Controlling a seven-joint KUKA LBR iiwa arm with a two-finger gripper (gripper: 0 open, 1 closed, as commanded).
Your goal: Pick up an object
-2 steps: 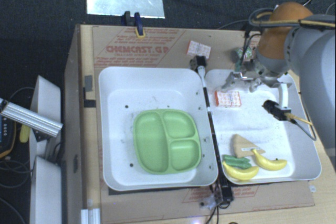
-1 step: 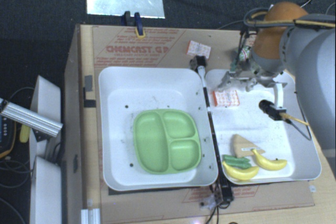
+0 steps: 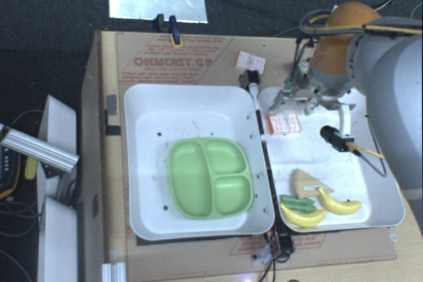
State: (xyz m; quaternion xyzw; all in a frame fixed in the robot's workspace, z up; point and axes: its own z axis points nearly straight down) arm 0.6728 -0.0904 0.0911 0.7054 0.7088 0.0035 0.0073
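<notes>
The grey arm (image 3: 391,92) comes in from the right edge and bends down over the far end of the right bin (image 3: 386,205). Its orange band (image 3: 344,33) sits high above the wrist, and the wrist points downward and slightly to the left. The gripper (image 3: 291,101) hangs over the bin's far left corner, close to the wall shared with the left bin (image 3: 142,142). From this slanted view it cannot be told whether the jaws are wide or narrow, and nothing can be seen held between them.

Just in front of the gripper, a red-and-white card (image 3: 284,123) lies flat on the floor of the right bin, beside the dividing wall. It is the nearest thing to the gripper, but whether the two touch cannot be told.

The other loose things are bunched in the near left corner of the same bin, well apart from the gripper. A tan wedge (image 3: 304,181) lies there, and a yellow banana (image 3: 340,205) curves beside its near edge. A green pod (image 3: 297,203) rests against a second banana (image 3: 303,217) right by the near wall.

The left bin holds a green divided plate (image 3: 210,177), lying flat with its three sections facing up.

Both bins sit on a brown cardboard worktop (image 3: 172,59) with red lettering. A small printed slip (image 3: 250,62) lies on the cardboard beyond the bins.
</notes>
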